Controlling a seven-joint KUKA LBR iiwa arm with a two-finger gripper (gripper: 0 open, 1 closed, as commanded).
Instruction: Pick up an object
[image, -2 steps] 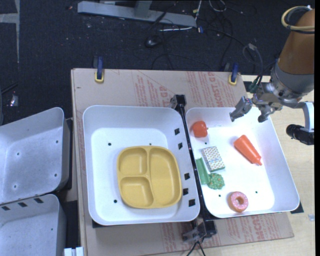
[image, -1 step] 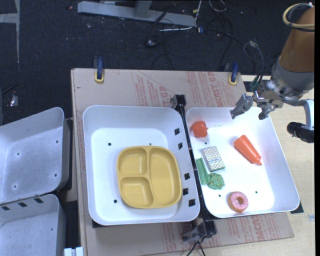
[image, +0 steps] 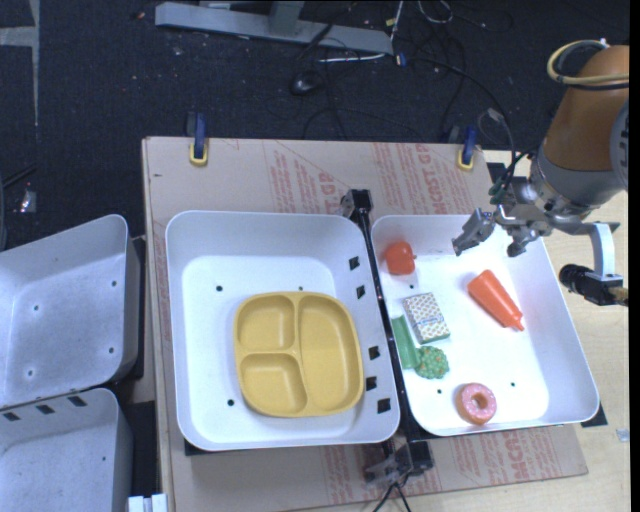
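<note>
My gripper (image: 496, 238) hovers over the far part of the right bin (image: 560, 330), its two fingers spread open with nothing between them. Just below it lies an orange carrot (image: 496, 298), pointing toward the near right. A small red-orange tomato-like piece (image: 399, 258) sits at the bin's far left. A checkered box (image: 426, 316) and a green strip (image: 405, 340) lie near the left wall, with a green broccoli (image: 432, 362) beside them. A pink doughnut (image: 476, 403) rests near the front edge.
The left bin (image: 200, 300) holds a yellow divided plate (image: 298, 353). A black divider (image: 372, 290) runs between the bins. Clamps (image: 198, 140) pin the cardboard base at the back. Spare white bins (image: 60, 300) lie at far left.
</note>
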